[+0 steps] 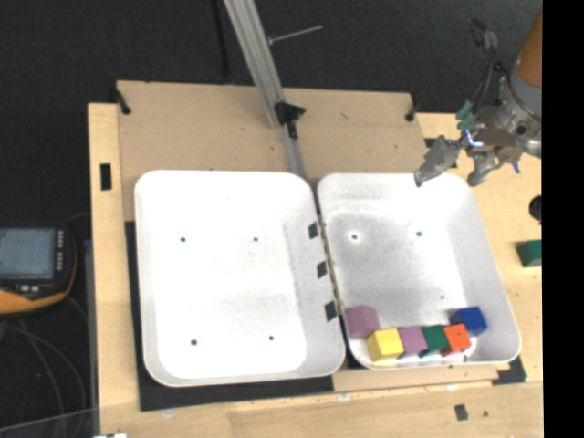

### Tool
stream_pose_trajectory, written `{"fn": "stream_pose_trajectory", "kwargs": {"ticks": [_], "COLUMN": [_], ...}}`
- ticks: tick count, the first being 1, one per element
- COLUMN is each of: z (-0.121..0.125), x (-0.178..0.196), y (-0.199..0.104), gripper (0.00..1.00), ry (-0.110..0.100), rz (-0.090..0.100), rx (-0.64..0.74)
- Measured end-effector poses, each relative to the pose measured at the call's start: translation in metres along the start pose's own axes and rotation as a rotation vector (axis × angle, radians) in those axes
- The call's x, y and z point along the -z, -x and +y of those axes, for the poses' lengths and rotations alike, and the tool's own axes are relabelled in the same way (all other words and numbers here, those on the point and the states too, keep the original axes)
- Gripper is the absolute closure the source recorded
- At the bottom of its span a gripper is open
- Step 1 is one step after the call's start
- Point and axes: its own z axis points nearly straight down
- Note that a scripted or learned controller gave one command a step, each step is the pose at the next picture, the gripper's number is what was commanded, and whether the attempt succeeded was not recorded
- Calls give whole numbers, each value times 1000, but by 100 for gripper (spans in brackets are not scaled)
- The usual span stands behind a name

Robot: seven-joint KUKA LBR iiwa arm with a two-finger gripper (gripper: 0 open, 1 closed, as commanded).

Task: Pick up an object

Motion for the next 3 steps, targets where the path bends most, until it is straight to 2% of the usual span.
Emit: {"fn": "stream_pose_trajectory", "kwargs": {"ticks": [1,2,3], "z": [-39,39,38], "x": [-58,-107,-93], "y": [-112,-103,-103], "gripper": [0,0,100], "ry": [-12,-11,-7], "rz": [2,-3,0], "rx": [2,-5,-6]}}
